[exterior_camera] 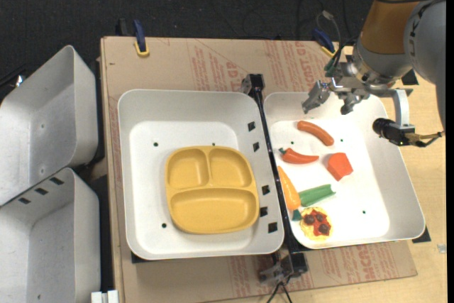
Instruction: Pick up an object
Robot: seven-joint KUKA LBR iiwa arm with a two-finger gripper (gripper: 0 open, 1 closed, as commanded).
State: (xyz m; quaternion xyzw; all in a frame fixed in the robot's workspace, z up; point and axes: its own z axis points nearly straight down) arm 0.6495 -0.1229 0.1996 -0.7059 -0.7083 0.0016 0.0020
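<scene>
Sausage (315, 131) just below tool (330, 100)

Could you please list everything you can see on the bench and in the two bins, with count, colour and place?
Left bin: one, white, on the left of the bench.
Right bin: one, white, beside the left bin.
Divided plate: one, yellow, three compartments, in the left bin.
Sausage: one, orange-red, upper part of the right bin.
Chilli pepper: one, red with green stem, below the sausage.
Red block: one, red-orange, right of the chilli.
Carrot: one, orange, along the right bin's left wall.
Green pod: one, green, right of the carrot.
Pizza slice: one, yellow with red topping, near corner of the right bin.
Bench: one, brown board.
Arm: one, grey with orange band.
Hand: one, grey, open, above the right bin's far edge, holding nothing.
</scene>
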